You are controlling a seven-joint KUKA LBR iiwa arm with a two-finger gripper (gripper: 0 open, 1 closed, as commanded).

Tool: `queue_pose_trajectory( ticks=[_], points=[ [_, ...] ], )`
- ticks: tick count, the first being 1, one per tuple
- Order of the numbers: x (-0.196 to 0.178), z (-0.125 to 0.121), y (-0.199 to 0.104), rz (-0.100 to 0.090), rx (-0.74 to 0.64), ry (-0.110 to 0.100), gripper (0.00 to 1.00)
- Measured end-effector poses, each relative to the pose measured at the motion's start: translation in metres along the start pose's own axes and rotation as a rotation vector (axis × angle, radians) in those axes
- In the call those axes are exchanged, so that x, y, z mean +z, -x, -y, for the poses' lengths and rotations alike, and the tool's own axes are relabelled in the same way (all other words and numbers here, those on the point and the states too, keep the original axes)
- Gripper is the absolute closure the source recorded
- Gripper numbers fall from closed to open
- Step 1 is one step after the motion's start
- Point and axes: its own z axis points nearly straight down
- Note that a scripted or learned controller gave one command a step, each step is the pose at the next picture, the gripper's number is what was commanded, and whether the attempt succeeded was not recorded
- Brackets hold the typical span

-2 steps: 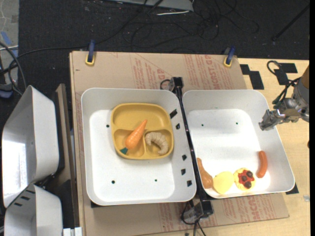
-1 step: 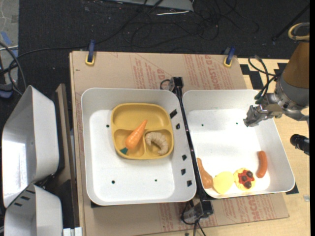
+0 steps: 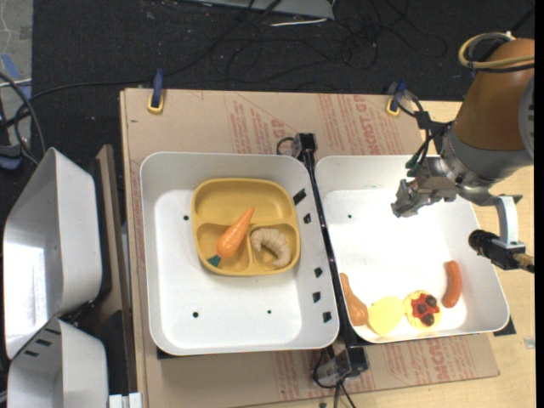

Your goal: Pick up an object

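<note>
Camera view: gripper (image 3: pixel 414 199) over right bin (image 3: pixel 374 172), jaw state impossible to tell. Well below jaws: sausage (image 3: pixel 452 283), yellow disc (image 3: pixel 384 314).

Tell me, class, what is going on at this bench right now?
A robot arm reaches in from the right, its gripper over the upper part of the right bin, nothing visibly held. Toy food lies along that bin's lower edge, including a sausage. The left bin has a yellow plate with a carrot.
</note>
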Motion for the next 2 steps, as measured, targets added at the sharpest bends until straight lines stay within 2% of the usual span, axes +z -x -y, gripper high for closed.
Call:
queue_pose_trajectory(
  ticks=[1, 2],
  points=[
    [0.006, -0.01, -0.051, 0.001, 0.001, -0.001, 1.0],
    [0.014, -0.003, -0.105, 0.001, 0.001, -0.002, 1.0]
  ],
)
